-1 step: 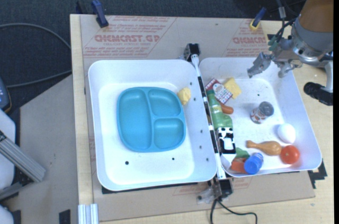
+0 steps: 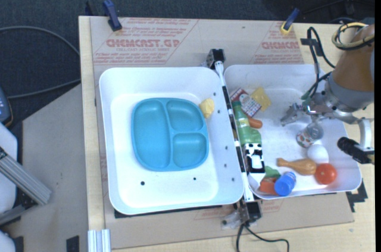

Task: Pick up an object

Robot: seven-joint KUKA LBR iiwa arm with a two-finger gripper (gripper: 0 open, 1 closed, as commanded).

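Right bin as landmark. Inside it, near the right wall: small round patterned ball, just below the gripper; white egg touching it on the lower right; red ball further toward the front corner; tan drumstick-shaped toy lying flat to the left of the red ball. At the front edge: blue cylinder, tipped, beside an orange piece and a green piece.

Along the left wall: green bottle lying lengthwise, black-and-white box below it, small orange carrot shape beside the bottle. Toward the back-left: red-and-white card pack and yellow block.

Hanging over the middle-right of the bin: gripper, grey metal, low above the floor of the bin. Fingers apart, nothing between them. Arm reaching in over the right wall.

Left of the right bin, touching it: left bin, holding a blue divided tray and a small yellow lump at the tray's upper right corner. Under both: bench covered in printed brown paper.
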